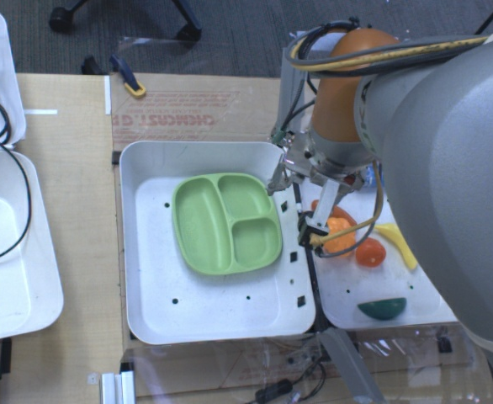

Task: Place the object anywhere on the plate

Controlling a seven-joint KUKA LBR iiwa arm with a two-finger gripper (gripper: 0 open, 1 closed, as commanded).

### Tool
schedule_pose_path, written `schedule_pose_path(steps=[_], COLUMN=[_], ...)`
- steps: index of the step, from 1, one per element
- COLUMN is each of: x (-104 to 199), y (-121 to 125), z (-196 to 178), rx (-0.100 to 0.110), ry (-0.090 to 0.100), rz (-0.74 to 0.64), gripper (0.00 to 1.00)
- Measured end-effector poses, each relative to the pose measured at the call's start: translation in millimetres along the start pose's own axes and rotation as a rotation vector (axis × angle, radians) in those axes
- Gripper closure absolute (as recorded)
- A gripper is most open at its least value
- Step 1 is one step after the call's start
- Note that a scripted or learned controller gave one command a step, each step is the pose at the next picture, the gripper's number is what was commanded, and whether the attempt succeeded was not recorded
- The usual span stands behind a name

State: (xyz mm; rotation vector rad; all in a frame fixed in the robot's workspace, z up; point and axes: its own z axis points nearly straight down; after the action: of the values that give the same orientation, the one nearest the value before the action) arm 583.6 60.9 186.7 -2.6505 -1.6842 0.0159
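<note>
1. Plate first: green, with three compartments, it lies flat in the middle of the left bin, a wide target for a drop from above.
2. Toy food sits in the right bin, my picking side: an orange piece near the bin's left wall, a red one just beside it, a yellow banana-like piece to their right, and a dark green piece near the front edge.
3. My fingers hang over the right bin's left edge, tips down at the orange piece, which I judge to be the object I am after.
4. Whether they are parted or clenched on it I cannot tell; the tips blur into the orange.
5. Wrist is upright because a top-down grasp suits small, loose things in a shallow bin.
6. Nothing rests on the plate, so the carry across the shared wall is not yet done.
</note>
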Motion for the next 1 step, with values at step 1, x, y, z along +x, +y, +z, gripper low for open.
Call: schedule_pose_path(steps=[1], x=[-0.9], y=[0.4], z=[-3.3], rx=[0.008], ry=[-0.009], rz=[-0.003], gripper=[1.0])
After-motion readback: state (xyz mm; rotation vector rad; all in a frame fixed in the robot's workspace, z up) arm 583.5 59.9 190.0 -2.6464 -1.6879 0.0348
